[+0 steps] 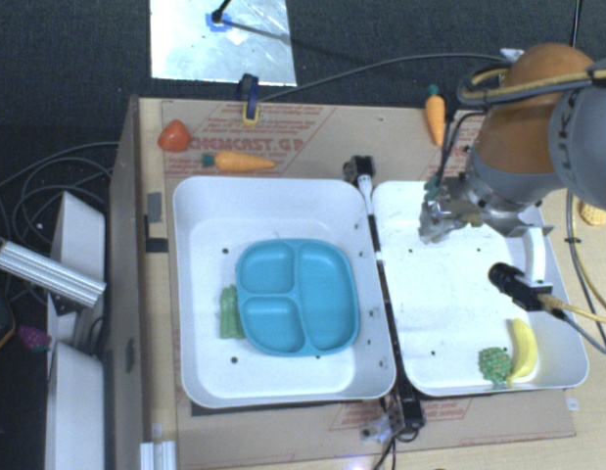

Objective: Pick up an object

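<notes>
A yellow banana (pixel 523 349) and a green broccoli-like piece (pixel 494 364) lie together in the front right corner of the right bin (pixel 449 360). My gripper (pixel 437 219) hangs over the back left part of that bin, well away from both, with bare white floor beneath it. Nothing shows between its tips. In the left bin (pixel 200 262) a blue divided plate (pixel 296 297) lies flat, with a green strip-shaped piece (pixel 229 313) against its left edge.
On the cardboard behind the bins lie an orange carrot (pixel 244 163), a red-orange piece (pixel 173 137) and a second carrot (pixel 436 117). A clamp (pixel 249 98) stands at the back edge. Cables and metal rails lie left of the bench.
</notes>
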Motion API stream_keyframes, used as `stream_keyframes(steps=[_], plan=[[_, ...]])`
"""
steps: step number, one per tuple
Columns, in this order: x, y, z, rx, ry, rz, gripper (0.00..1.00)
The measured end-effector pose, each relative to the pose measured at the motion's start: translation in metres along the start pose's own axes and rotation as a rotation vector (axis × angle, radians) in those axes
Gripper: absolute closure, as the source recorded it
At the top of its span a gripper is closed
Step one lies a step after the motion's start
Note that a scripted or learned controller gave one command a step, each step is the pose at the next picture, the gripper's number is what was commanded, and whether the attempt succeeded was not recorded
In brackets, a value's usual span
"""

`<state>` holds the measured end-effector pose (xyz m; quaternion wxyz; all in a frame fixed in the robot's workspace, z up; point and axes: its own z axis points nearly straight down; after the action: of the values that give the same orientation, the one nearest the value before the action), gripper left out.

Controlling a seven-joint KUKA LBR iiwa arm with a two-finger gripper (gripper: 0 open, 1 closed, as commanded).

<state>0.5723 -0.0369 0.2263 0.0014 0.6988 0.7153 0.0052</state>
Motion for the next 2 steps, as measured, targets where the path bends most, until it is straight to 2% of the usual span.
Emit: stream_keyframes(steps=[2], plan=[[0.002, 0.002, -0.021, -0.005, 0.002, -0.012, 1.00]])
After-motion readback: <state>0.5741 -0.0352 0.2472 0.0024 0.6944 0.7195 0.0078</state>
